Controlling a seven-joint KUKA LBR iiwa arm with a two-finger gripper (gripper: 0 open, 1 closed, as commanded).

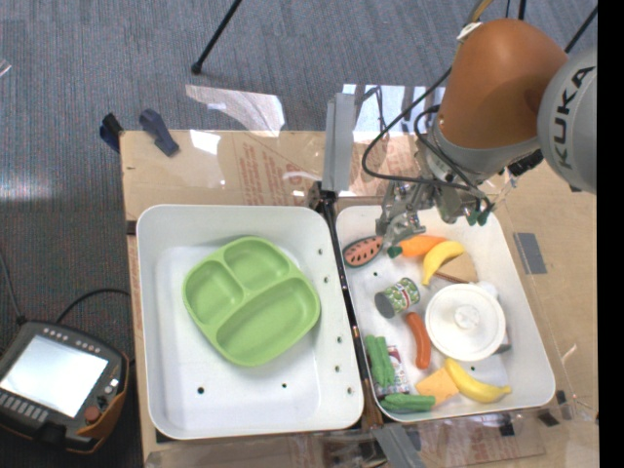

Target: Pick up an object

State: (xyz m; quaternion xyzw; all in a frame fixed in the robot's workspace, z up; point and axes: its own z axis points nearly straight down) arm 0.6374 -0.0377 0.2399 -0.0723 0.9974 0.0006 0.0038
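Nearest us, at five o'clock, we see the right bin (522, 305) crowded: a banana (477, 382) and green beans (382, 361) against its near rim, a white lidded bowl (466, 321) mid-bin, and a small can (399, 295) beside it. At eight o'clock the left bin (166, 261) holds just a green divided plate (252, 298), with bare floor around it. Farther off, at one o'clock, the gripper (402, 224) hangs over the right bin's far rim near a watermelon slice (362, 252) and carrot (421, 246); we cannot tell its grip.
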